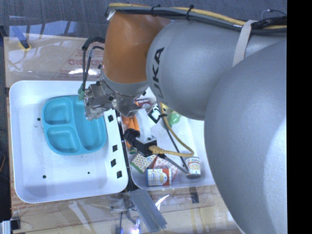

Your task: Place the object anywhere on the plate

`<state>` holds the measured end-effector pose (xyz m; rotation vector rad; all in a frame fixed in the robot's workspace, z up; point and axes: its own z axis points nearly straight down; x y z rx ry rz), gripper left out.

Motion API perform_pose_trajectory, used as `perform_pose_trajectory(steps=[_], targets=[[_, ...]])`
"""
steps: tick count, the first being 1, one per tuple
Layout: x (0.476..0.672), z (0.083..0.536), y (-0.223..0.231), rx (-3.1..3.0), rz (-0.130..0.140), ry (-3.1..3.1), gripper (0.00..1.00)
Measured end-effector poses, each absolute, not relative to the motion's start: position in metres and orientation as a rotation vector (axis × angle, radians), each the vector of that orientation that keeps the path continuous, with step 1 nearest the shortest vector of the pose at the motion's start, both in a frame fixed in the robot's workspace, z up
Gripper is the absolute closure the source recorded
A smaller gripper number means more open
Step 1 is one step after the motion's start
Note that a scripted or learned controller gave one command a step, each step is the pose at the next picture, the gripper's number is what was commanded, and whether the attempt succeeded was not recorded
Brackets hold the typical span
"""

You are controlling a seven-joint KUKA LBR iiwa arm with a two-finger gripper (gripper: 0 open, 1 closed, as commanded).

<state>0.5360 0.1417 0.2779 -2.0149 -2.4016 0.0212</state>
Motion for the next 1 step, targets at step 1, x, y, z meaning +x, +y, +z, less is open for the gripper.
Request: perform_pose_trajectory(steps=[1], targets=[[0.5529,0.2331,0.2031,-1.794,0.016,-2.572,1.0]])
